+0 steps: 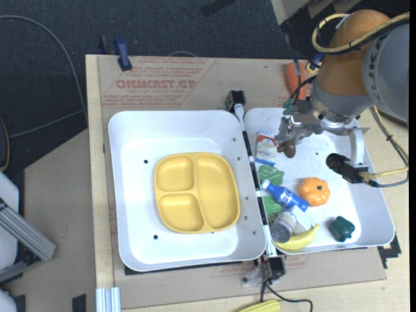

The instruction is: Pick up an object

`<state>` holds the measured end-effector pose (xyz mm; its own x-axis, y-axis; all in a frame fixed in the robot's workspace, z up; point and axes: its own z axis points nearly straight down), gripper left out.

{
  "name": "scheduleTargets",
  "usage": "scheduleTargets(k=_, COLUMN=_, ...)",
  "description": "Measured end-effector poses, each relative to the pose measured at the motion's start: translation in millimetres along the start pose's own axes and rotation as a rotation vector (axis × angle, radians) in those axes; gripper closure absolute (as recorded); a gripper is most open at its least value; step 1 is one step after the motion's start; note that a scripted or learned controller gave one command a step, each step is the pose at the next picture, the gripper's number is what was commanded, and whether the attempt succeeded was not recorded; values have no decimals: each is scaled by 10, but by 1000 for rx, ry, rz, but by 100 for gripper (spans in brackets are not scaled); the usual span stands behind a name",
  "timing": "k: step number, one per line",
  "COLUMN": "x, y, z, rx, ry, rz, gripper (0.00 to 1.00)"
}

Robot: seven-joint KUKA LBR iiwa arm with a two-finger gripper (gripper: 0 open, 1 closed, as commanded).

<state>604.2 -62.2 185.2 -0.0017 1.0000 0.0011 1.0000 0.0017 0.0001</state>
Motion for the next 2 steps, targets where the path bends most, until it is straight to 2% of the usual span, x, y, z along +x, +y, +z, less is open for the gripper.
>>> scheduleTargets(k=1, x=469, y=-115, z=-309, rx=-1, ry=-1, rz=0, gripper=100)
scheduleTargets(k=2, x=989, y=-296, z=-368, rx=3, ry=0, rz=1, gripper=100)
